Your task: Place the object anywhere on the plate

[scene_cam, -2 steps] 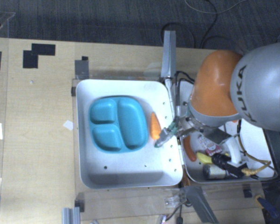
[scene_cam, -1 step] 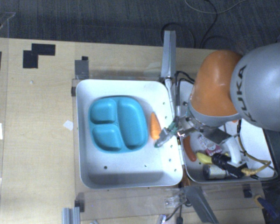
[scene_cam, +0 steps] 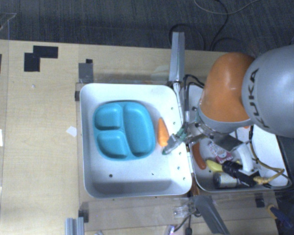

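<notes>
Wooden bench [scene_cam: 39,146] seen under two white bins. Right bin [scene_cam: 279,146], near part: clutter of small items lies beneath arm [scene_cam: 269,92]. Left bin [scene_cam: 137,180], farther in: gripper [scene_cam: 169,146] poised just right of blue plate [scene_cam: 123,129]; claw state cannot be told. Orange object [scene_cam: 162,131] lies on bin floor, touching plate's right edge. Placement judged not yet done.

Two white bins [scene_cam: 95,180], one blue plate [scene_cam: 124,129], one carrot [scene_cam: 162,131].
</notes>
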Motion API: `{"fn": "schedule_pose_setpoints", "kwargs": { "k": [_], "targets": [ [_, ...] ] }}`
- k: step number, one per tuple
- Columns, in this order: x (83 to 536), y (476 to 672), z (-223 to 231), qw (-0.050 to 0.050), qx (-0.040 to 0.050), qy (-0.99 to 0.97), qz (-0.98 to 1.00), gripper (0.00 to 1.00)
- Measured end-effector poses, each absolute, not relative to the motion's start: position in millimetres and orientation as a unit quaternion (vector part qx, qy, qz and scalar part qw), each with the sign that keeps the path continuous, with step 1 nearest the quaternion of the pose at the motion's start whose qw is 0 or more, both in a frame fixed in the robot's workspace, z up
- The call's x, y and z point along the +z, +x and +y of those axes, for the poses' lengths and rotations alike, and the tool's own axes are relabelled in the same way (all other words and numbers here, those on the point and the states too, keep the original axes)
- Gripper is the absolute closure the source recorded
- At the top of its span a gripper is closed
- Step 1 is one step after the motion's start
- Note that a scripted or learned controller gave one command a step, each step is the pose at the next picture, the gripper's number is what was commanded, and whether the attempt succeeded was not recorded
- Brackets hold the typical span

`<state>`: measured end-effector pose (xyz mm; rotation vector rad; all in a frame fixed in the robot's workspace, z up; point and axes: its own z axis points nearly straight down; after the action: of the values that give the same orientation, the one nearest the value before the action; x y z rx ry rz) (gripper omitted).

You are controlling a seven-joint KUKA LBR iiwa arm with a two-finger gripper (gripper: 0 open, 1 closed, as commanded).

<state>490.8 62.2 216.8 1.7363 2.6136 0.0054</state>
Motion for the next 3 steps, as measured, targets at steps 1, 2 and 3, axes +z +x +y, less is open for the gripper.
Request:
{"fn": "schedule_pose_setpoints", "kwargs": {
  "k": [1,2,3],
  "targets": [
    [216.8,490.8,62.2,0.002,0.0017,0.553,0.833,0.0],
    [216.8,490.8,62.2,0.002,0.0017,0.553,0.833,0.0],
    [216.8,490.8,62.2,0.002,0.0017,0.553,0.833,0.0]
  ]
}}
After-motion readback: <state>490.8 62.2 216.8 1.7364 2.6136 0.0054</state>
